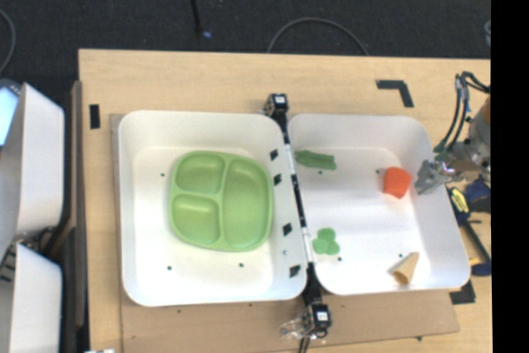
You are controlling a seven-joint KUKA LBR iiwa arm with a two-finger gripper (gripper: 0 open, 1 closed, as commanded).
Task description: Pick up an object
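Observation:
The right bin (364, 132) holds several small objects. An orange-red block (397, 182) lies near its right wall. A flat green piece (315, 159) rests by the divider. A green clover-shaped piece (326, 241) sits lower left, and a tan cone (405, 267) lies at the lower right. My gripper (431, 176) hangs over the bin's right rim, just right of the orange-red block and apart from it. Nothing shows between its tips.
The left bin (140, 136) carries a light green divided plate (221, 199). A black-clipped divider (289, 194) separates the bins. Cables and the arm's wrist (471, 149) crowd the bench's right edge. White boxes (33, 169) stand at far left.

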